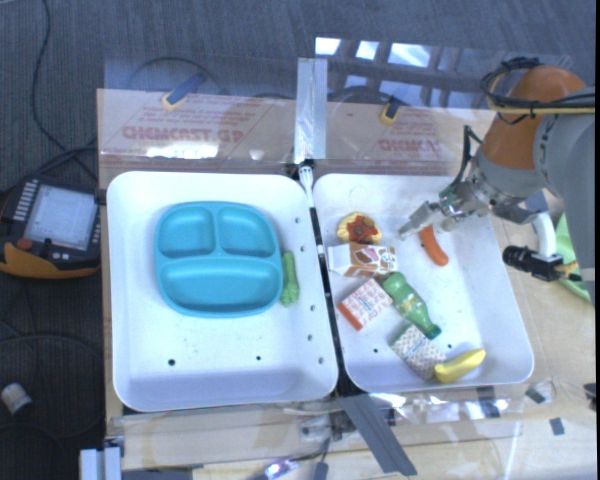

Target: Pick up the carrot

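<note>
On the floor at far left sits an orange-edged handheld unit [42, 226] with a screen, cabled. The tabletop [220, 128] carries two shallow white bins side by side. The left bin [140, 368] holds a blue three-compartment plate [220, 258], with a green pod-shaped item [290, 278] lying just beside the plate's right edge. The right bin [500, 318] holds, from left, a small round pizza-like piece [359, 228], a red-and-white packet [368, 260] below it, an orange-red box [363, 304], a green bottle [408, 304] lying tilted, a patterned packet [415, 350], and a yellow banana [459, 365] near the front right corner. The carrot [434, 246], orange and slanted, lies on the bin floor in the upper right part of the bin, apart from the other items. The end effector [442, 214] hangs directly above the carrot's upper end, fingers spread apart and nothing between them; contact with the carrot cannot be determined. The grey arm with orange band [525, 118] enters from the right.
</note>
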`<state>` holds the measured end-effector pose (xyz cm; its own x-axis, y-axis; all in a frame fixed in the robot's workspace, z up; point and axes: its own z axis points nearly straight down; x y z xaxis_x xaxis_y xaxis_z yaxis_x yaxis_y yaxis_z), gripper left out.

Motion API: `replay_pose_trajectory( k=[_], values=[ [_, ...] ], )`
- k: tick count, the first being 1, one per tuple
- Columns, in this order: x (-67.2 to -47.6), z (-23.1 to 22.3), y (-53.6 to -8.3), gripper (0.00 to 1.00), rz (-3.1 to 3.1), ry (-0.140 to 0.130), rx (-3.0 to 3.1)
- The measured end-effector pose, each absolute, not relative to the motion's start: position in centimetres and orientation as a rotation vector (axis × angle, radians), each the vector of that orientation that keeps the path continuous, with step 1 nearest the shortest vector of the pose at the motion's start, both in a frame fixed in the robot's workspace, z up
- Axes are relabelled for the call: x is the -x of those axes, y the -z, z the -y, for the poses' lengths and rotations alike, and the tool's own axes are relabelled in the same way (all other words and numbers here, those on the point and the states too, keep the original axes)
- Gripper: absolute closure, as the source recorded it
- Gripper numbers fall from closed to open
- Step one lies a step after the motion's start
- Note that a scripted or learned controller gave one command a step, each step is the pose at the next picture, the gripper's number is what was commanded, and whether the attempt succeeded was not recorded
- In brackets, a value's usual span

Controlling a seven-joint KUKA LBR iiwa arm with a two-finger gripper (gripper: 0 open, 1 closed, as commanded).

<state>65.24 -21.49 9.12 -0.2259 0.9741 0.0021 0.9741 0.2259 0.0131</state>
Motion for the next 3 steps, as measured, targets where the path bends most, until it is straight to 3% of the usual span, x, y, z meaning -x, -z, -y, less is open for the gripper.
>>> replay_pose_trajectory(
  k=[1, 2, 3],
  values=[
    [-67.1, 21.6, -9.2, 0.00, -2.521, 0.001, -1.912],
    [-61.0, 21.5, -9.2, 0.00, -2.466, -0.019, -1.932],
    [-61.0, 21.6, -9.7, 1.00, -2.467, -0.014, -1.931]
  ],
)
